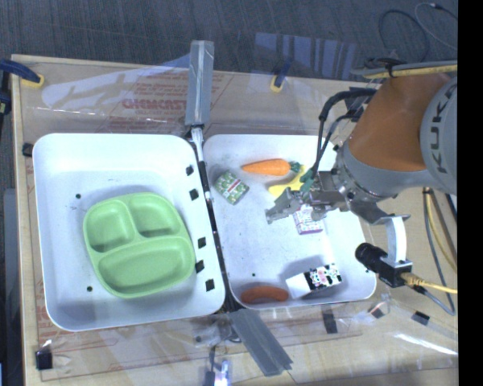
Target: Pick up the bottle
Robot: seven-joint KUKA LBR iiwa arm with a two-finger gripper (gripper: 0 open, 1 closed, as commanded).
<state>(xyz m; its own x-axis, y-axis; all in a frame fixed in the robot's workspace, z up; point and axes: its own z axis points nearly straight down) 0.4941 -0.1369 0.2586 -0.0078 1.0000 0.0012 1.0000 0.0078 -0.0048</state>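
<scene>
A small white bottle [312,280] with a black-and-white patterned label lies on its side near the front wall of the right bin [249,248]. My gripper [294,206] hangs low over the middle of that bin, above and behind the bottle and well apart from it. Directly under the gripper lies a white item with a pink label [310,222], partly hidden by it. The grey arm with its orange band [394,135] reaches in from the right.
An orange carrot [266,167] and a yellow piece [280,187] lie behind the gripper. A green-and-white packet [231,187] sits at the bin's left. A reddish sausage [264,294] lies beside the bottle. The left bin [56,175] holds a green divided plate [138,244].
</scene>
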